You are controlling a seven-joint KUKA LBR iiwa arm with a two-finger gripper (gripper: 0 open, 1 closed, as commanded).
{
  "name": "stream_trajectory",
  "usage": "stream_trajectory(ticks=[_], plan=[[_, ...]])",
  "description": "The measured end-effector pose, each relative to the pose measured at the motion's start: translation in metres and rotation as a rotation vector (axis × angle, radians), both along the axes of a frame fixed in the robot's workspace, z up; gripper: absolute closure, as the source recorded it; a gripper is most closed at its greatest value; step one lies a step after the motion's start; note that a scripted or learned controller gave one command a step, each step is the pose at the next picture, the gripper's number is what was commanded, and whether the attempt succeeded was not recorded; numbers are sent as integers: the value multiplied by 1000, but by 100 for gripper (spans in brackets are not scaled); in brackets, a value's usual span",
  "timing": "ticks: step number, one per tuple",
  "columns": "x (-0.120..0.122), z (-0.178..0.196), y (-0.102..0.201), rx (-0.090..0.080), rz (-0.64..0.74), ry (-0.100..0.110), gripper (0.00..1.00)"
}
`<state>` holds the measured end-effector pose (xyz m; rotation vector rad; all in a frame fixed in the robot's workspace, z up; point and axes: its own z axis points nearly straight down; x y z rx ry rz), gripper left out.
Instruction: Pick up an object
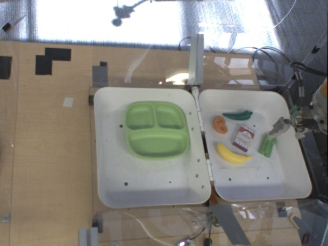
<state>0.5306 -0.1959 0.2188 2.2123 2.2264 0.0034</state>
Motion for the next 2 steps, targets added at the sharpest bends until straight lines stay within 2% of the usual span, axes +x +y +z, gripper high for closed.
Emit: stream_trajectory(ticks=[1, 2], plan=[[40, -117, -11, -6, -39, -24, 0], [41, -118, -12, -16, 131, -34, 0]])
